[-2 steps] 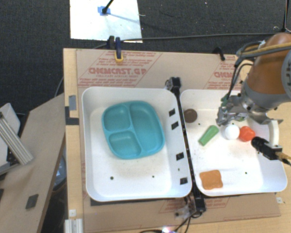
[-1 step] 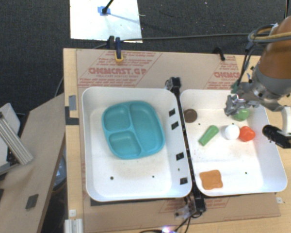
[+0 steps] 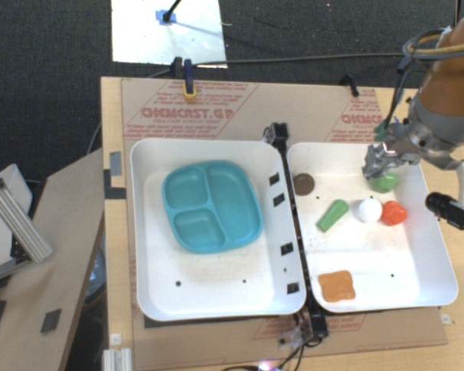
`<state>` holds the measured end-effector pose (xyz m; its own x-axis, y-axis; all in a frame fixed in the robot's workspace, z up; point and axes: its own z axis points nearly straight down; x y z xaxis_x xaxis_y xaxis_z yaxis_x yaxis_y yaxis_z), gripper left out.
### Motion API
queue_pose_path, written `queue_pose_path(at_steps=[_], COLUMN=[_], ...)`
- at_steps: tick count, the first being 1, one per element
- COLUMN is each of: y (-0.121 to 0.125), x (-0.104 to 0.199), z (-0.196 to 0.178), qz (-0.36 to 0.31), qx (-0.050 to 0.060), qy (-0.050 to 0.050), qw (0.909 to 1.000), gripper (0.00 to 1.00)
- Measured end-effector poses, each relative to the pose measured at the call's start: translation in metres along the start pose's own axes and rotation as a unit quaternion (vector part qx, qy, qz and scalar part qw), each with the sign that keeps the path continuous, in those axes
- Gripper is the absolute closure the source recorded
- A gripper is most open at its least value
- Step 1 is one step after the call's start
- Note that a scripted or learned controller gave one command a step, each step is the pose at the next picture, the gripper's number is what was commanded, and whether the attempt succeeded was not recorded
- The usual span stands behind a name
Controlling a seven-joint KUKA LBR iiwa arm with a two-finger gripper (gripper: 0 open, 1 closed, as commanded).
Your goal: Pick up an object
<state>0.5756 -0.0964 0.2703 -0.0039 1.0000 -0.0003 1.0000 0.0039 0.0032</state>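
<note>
My gripper (image 3: 382, 163) hangs over the far right part of the right-hand shallow white bin (image 3: 433, 284), my grey arm with its orange band (image 3: 455, 60) reaching in from the right above it. Directly under my metal fingertips sits a small round green object (image 3: 386, 182), partly hidden by them; I look to be touching it or just above it, and I cannot tell how my fingers stand or whether they grip it. Nearer the front of the same bin lie a white ball (image 3: 367, 210) touching an orange-red ball (image 3: 394, 213), a green cylinder-shaped piece (image 3: 332, 215) just beside them, a brown round disc (image 3: 303, 183) near the dividing wall, and an orange square sponge-like block (image 3: 337, 286) near the front edge. The left-hand white bin (image 3: 151, 284) holds a teal plastic plate with three compartments (image 3: 213, 205).
</note>
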Motion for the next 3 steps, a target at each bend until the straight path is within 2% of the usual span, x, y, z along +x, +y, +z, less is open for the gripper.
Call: queue_pose_path(at_steps=[1,2,3], y=[-0.012,-0.009,-0.019], x=[0.046,0.095,0.137], z=[0.001,0.004,0.009], qz=[-0.001,-0.002,-0.001], qx=[0.001,0.001,0.001], qy=[0.000,0.001,0.000], qw=[1.0000,1.0000,1.0000], gripper=[1.00,1.00,1.00])
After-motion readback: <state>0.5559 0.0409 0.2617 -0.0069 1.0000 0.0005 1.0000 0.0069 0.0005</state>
